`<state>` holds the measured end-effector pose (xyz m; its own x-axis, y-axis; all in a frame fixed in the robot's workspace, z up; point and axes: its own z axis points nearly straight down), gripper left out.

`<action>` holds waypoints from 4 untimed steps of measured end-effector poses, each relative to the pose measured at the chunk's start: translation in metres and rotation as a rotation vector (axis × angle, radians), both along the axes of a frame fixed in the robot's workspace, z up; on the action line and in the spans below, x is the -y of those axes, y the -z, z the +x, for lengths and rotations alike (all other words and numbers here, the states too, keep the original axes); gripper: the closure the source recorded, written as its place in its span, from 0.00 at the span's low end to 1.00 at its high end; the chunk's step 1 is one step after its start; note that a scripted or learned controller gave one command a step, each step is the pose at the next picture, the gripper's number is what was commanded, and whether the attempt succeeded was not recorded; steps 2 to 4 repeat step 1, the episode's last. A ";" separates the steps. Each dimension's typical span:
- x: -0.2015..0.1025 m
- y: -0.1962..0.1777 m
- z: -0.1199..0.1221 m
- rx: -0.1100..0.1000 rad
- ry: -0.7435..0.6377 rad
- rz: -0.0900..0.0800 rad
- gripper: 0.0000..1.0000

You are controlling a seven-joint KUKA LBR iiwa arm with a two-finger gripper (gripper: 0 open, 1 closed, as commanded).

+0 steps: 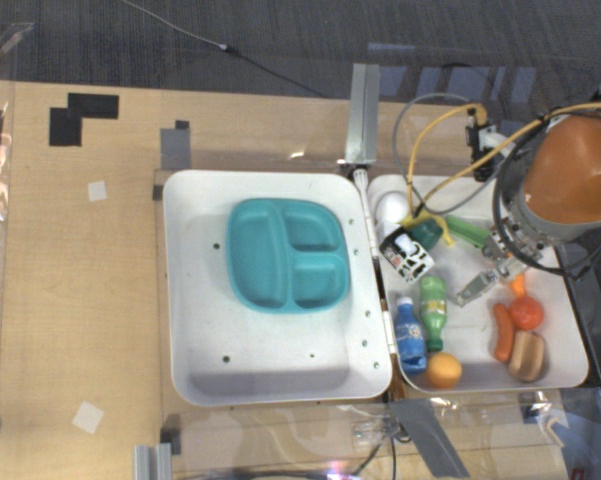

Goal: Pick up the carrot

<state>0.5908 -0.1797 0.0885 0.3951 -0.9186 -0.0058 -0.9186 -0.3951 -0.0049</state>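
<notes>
orange point(443, 370) and hot dog point(526, 355) crowd my carrot point(502, 331); tomato point(526, 314) at its two o'clock. gripper point(477, 286) state: i can't tell.

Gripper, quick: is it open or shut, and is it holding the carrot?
Gripper: in the right bin, beside the carrot; holds nothing visible; open or shut cannot be told.

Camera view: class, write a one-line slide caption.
Gripper hovers over the right bin beside the carrot; teal tray sits in the left bin.

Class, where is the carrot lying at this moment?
The carrot lies in the right bin, near its lower right corner, between the tomato and the hot dog bun.
</notes>
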 end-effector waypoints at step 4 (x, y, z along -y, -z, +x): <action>0.013 0.001 -0.028 0.007 -0.189 -0.003 0.00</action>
